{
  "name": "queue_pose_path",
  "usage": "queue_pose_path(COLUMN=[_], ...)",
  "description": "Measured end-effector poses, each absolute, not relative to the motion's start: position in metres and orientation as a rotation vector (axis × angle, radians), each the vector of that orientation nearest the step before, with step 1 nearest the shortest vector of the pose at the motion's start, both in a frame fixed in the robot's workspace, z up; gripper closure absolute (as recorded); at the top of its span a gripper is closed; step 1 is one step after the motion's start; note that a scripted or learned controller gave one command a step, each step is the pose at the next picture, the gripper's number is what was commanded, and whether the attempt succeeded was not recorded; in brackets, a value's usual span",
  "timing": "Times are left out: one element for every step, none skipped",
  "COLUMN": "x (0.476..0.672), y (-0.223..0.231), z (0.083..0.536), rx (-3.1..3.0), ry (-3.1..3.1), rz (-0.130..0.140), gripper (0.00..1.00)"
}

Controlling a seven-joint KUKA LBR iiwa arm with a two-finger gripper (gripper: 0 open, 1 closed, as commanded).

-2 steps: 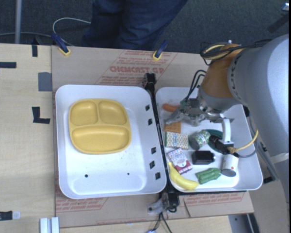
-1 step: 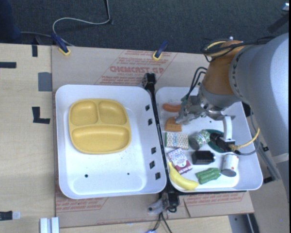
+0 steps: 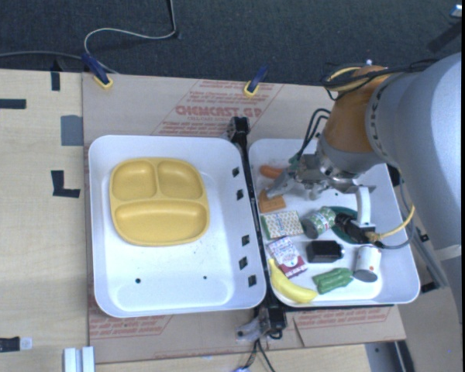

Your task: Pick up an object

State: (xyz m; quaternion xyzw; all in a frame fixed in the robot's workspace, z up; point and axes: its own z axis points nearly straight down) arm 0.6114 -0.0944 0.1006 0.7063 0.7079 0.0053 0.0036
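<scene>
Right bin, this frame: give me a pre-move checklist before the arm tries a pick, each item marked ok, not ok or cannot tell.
1. Gripper is over the right bin, at its upper left corner: ok.
2. A target lies close to the gripper: ok; the orange carrot-like piece and the tan cracker are right beside it.
3. Anything held already: cannot tell.
4. Targets are spaced for a clean pick: not ok; the banana, green pickle, black box and green can crowd together.
5. Left bin has room for a drop: ok; the yellow divided plate leaves its lower half bare.
</scene>
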Motion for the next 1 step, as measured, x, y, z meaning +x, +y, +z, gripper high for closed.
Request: queue_pose_path(x=[0.6117], y=[-0.0937], z=[0.1106], rx=[2.214], ry=[2.219], rz=[0.019], gripper=[1.00])
